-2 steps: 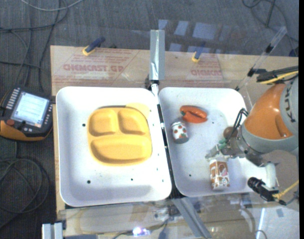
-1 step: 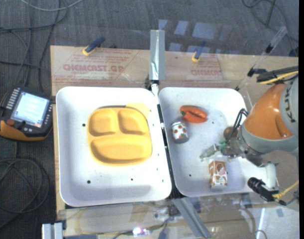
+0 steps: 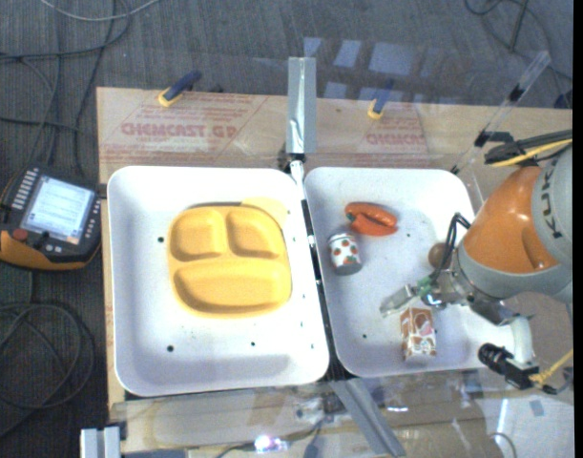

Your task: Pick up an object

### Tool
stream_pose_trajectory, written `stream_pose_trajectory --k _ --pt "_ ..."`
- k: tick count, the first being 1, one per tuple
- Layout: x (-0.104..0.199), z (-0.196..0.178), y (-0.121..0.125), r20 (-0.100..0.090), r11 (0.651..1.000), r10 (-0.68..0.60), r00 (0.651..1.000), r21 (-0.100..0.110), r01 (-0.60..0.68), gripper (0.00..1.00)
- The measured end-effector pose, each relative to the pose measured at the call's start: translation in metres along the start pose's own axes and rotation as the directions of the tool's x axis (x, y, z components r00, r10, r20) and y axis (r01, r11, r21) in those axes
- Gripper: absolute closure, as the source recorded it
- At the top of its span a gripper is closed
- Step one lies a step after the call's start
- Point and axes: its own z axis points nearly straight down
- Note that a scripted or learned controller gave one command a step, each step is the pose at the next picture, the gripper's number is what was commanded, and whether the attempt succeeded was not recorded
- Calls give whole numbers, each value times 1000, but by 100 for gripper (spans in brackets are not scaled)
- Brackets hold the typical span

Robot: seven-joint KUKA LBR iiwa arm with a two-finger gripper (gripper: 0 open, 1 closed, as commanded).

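Note:
My gripper (image 3: 408, 300) reaches in from the right and hovers low over the right bin (image 3: 396, 184), just above a small brown and white carton (image 3: 418, 334) near the bin's front. I cannot tell whether it touches the carton. A red-orange oblong toy (image 3: 371, 218) lies at the back of this bin. In front of it, to the left, a small spotted cup (image 3: 344, 253) lies close to the bin's left wall. A small brown round thing (image 3: 438, 254) sits beside the arm, partly hidden by it.
The left bin (image 3: 138, 342) holds a yellow compartment tray (image 3: 230, 259). A divider post (image 3: 300, 113) stands between the bins at the back. The arm's orange band (image 3: 510, 237) overhangs the right bin's right edge. A teach pendant (image 3: 48, 218) lies on the floor to the left.

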Motion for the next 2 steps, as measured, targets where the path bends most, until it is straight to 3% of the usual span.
stream_pose_trajectory --k 1,2 --pt "1 -10 2 -3 1000 -2 1000 -4 2 100" --pt "91 -178 98 -1 962 271 963 18 -271 100"
